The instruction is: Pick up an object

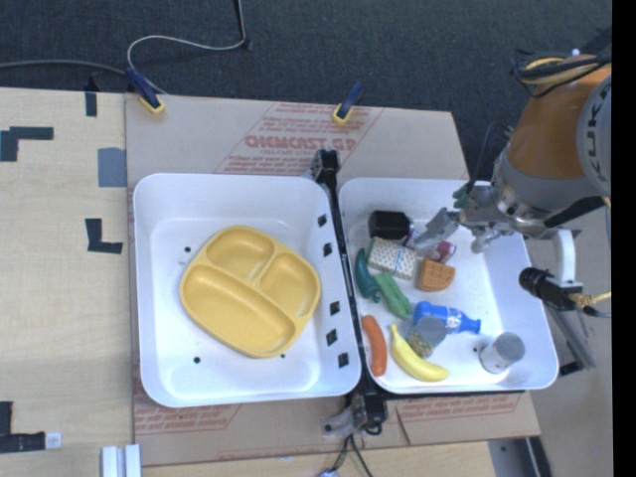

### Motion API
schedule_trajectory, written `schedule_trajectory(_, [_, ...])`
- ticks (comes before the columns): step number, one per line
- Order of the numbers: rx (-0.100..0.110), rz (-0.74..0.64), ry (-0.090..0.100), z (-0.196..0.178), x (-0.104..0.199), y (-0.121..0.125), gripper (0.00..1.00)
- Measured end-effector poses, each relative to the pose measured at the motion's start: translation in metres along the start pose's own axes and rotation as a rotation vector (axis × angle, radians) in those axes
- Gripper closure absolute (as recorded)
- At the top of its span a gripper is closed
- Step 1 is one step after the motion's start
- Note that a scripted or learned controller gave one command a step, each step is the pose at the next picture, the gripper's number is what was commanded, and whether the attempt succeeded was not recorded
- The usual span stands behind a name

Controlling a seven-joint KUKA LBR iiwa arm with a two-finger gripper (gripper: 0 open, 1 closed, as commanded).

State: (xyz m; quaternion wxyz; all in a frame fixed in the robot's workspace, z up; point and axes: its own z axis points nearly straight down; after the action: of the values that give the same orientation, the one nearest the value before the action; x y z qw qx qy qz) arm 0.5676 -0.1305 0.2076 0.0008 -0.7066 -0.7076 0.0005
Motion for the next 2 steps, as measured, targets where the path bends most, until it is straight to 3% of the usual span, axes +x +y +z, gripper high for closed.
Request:
schedule_trajectory(1, [-0.009, 0.0, -0.002, 0.105, -0.006, 0.014, 0.0])
schedule_trajectory(2, [-0.011, 0.0, -0.004, 0.095, -0.006, 0.014, 1.0])
